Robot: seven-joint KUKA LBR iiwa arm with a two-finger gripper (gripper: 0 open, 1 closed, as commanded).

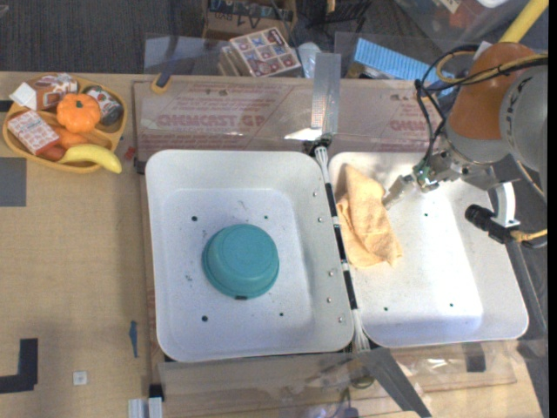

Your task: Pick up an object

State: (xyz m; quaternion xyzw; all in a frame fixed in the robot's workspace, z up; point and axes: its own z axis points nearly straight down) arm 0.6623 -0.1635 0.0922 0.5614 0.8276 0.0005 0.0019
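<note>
A teal bowl (241,260) lies upside down in the left bin (174,190). A tan cloth (366,219) is crumpled along the left side of the right bin (452,312). My gripper (400,186) hangs over the right bin's back part, just right of the cloth's upper end, with its slim fingers pointing left toward the cloth. Nothing shows between them. The grey arm with its orange band (487,85) comes in from the upper right.
A yellow tray (61,159) with a banana, a small pumpkin and other toy food sits on the bench at the far left. A clear plastic wall (235,116) stands behind the bins. Boxes and clutter lie beyond it.
</note>
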